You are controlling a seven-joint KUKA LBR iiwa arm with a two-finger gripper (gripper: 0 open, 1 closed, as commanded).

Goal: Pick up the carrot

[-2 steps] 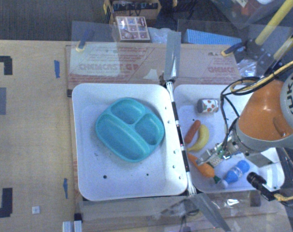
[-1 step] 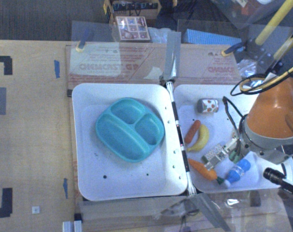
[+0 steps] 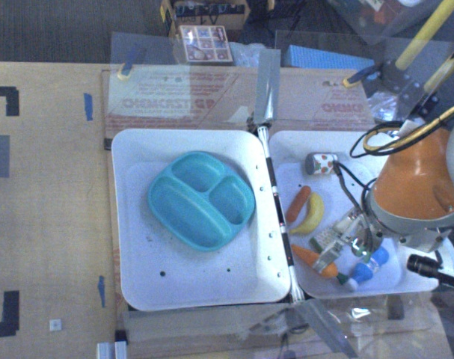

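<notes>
carrot (image 3: pixel 315 259) lies low in right bin (image 3: pixel 286 144), gripper (image 3: pixel 339 247) right over it, jaw state i cannot tell; risk: banana (image 3: pixel 310 214) close by, and the near bin wall leaves little room.

Robot arm (image 3: pixel 417 189): a broad, rounded orange band sits above a pale grey wrist housing. Black cables (image 3: pixel 380 137) loop beside the band, and thinner black leads run along the wrist. The end effector (image 3: pixel 345 244) is a compact metallic grey assembly with small dark details.
</notes>
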